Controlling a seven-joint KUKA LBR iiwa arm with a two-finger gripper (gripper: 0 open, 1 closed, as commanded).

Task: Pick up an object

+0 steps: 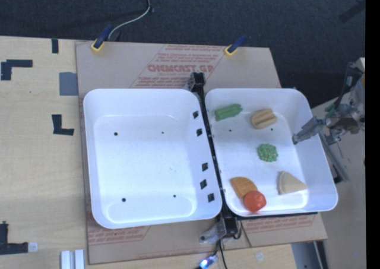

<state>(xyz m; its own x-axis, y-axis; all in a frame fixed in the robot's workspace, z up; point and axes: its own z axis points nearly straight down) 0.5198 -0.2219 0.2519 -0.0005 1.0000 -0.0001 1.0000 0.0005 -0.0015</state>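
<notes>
The right bin (300, 103) holds six small food-shaped objects, any of which could be picked. A green pickle-like piece (228, 111) lies near the bin's far left corner, close to the divider between the bins, and a tan hot-dog bun (263, 118) sits just to its right. A knobbly green lump like broccoli (268, 153) rests near the middle of the bin floor. Toward the near edge, an orange croissant-like piece (242, 186) touches a red tomato (255, 201), which sits at the near rim; a pale wedge like a slice of cheese or bread (290, 183) lies apart from them to the right. The gripper (298, 136) sits at the right rim of this bin, its grey tip pointing inward over the edge, between the level of the bun and that of the broccoli lump and well apart from both. Whether the claw is open or closed cannot be told from this view; nothing is seen between its tips. The left bin (95, 143) lies side by side with the right one. Both bins rest on a brown cardboard sheet (172, 69) clamped at the far edge by two blue-and-yellow clips (100, 41), on a light wooden bench (35, 161).
</notes>
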